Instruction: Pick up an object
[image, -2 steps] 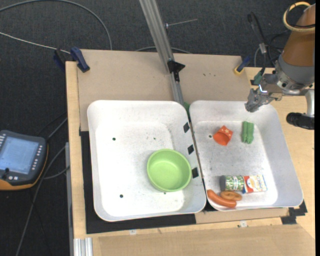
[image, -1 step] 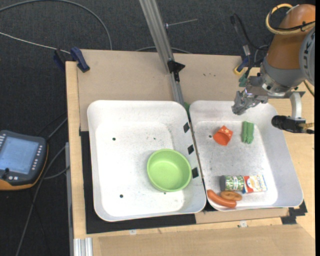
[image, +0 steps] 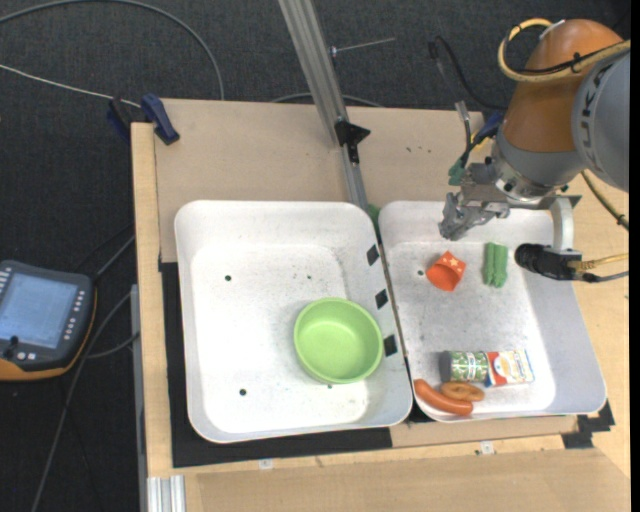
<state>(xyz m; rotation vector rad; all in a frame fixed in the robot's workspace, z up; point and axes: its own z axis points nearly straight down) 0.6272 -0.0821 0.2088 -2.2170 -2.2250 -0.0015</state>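
Arm: grey with an orange band, it enters from 2 o'clock and reaches down over the far part of the right bin (image: 560, 330).
Gripper (image: 455, 228): it hangs over the right bin's far left corner, at about 1 o'clock in the view; nothing shows between its fingers, and whether they are open or closed cannot be told.
Orange cup (image: 446, 271): it lies tipped on the right bin's floor, just beside the gripper at its 6 o'clock, apart from it.
Green block (image: 495, 265): it lies lengthwise at 3 o'clock of the orange cup, near it but not touching.
Small carton (image: 488, 367): it lies on its side, green, white and red, in the near part of the right bin.
Red sausage (image: 443, 398): it rests along the near rim at 7 o'clock of the small carton, touching an orange piece beside the carton.
Left bin (image: 215, 240): it sits against the right bin on the desk (image: 250, 150).
Green bowl (image: 338, 340): it stands upright in the left bin, toward its 4 o'clock corner.
Handheld screen unit (image: 38, 318): it lies on the dark floor at 9 o'clock, off the desk.
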